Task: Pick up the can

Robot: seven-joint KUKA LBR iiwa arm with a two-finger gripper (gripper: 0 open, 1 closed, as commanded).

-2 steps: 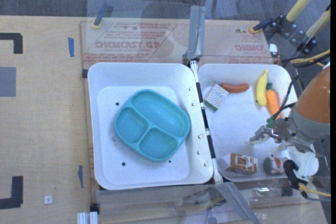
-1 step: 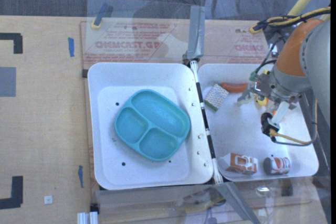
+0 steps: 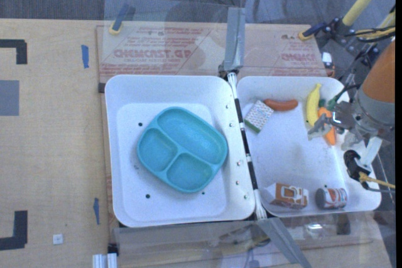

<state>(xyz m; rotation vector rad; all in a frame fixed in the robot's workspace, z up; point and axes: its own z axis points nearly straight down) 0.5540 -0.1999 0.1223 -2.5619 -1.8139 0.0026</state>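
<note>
Down in the right white bin's (image 3: 295,166) near corner lay the small silver can (image 3: 331,198) on its side — well apart from the gripper (image 3: 323,127), whose jaw state I cannot tell.

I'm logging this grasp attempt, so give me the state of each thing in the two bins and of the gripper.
can: on its side, near edge of the right bin, not held.
small box: lying left of the can.
banana: lying flat, far part of the bin.
sausage: lying flat, left of the banana.
checkered packet: tilted against the bin's left wall.
blue divided plate: flat in the left bin.
gripper: near the banana, away from the can.
</note>
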